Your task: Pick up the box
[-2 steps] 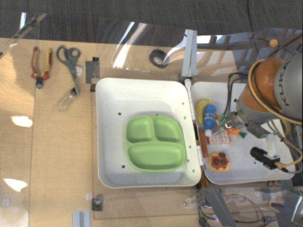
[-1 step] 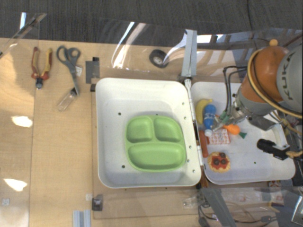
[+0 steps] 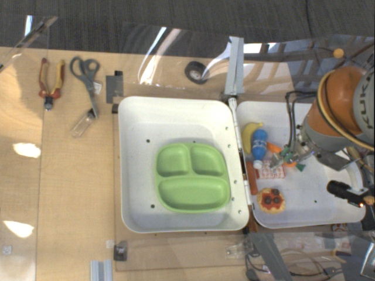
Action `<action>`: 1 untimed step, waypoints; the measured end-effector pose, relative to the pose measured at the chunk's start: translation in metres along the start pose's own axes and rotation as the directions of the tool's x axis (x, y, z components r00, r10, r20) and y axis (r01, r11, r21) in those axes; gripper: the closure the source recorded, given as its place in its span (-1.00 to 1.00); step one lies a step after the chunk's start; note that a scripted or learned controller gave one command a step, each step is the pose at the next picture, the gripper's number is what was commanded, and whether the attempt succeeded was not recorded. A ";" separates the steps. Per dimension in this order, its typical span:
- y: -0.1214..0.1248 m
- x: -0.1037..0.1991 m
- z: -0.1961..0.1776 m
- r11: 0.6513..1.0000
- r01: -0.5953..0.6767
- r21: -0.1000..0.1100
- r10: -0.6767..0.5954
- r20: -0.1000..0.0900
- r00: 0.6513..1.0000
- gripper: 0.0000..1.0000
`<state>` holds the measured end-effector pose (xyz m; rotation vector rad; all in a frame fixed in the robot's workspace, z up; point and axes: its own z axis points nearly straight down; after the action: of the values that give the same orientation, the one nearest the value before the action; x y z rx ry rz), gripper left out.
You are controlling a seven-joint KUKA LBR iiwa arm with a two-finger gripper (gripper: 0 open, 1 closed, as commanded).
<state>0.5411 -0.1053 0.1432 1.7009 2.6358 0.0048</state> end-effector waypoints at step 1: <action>-0.008 0.002 0.043 0.939 -0.344 -0.027 0.344 0.004 0.939 -1.00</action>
<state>0.5326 -0.1067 0.1005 2.1208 2.2828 0.0329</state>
